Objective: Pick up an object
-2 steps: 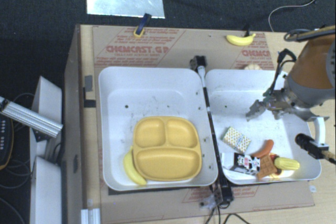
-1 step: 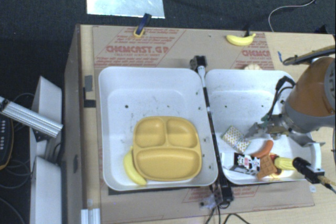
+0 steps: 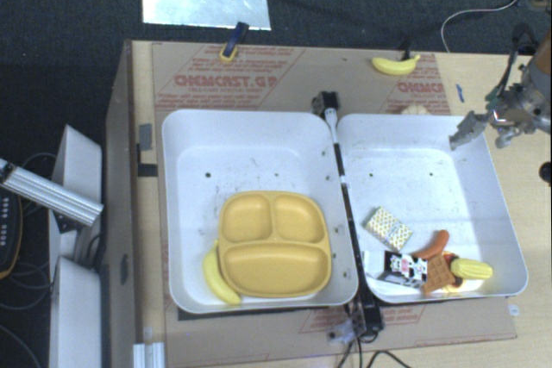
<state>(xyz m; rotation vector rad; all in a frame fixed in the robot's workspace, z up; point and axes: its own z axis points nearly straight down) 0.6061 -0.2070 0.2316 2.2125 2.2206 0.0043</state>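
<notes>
Glossy yellow compartmented tray point(image 3: 274, 244) and banana point(image 3: 217, 278) in left white bin point(image 3: 194, 142), small toy pile point(image 3: 427, 263) in right bin's point(image 3: 414, 155) near corner, gripper point(image 3: 483, 127) at its far-right rim, jaws' state indiscernible, printed cardboard counter point(image 3: 259, 75), dark carpet.

In the right bin point(image 3: 483, 185) I see a small heap in the near corner: a checkered packet point(image 3: 388, 227) lying flat, an orange sausage point(image 3: 434, 242) tilted, a yellow corn piece point(image 3: 471, 270) beside it, and a black-and-white cow toy point(image 3: 407, 268). The left bin point(image 3: 190, 185) holds a yellow divided plate point(image 3: 274, 244) with a banana point(image 3: 217, 277) against its edge.
</notes>
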